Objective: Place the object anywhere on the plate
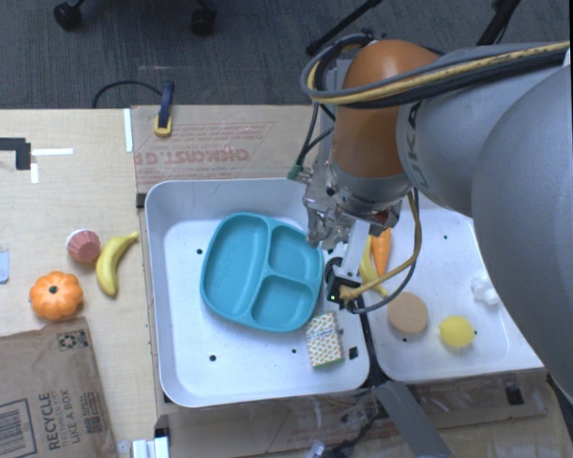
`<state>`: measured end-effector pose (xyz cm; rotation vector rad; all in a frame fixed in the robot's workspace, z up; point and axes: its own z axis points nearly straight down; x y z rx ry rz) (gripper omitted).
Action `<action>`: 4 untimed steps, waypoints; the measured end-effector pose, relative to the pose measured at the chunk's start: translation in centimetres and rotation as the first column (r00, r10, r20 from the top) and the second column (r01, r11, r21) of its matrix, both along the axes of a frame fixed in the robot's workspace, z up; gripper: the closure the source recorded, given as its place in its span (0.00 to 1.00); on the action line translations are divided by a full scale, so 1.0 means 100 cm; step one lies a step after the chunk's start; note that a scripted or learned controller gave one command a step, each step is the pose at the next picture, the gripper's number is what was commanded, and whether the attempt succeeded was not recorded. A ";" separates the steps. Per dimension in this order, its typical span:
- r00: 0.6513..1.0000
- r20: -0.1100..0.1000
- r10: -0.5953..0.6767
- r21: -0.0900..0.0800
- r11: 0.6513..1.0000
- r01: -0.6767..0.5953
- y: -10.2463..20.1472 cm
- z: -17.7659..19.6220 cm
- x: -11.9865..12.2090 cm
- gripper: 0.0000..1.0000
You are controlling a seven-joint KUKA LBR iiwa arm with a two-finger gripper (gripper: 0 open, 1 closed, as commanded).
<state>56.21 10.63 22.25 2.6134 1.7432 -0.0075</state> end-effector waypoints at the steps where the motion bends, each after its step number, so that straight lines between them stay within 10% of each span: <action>1: 0.974 0.000 0.225 0.001 0.974 -0.225 0.054 -0.014 0.052 1.00; 2: 0.976 0.000 0.219 0.001 0.976 -0.219 -0.016 -0.019 0.008 1.00; 3: 0.980 0.000 0.197 0.001 0.980 -0.197 0.007 -0.086 0.075 1.00; 4: 0.980 0.001 0.197 0.002 0.980 -0.197 0.007 -0.085 0.075 0.00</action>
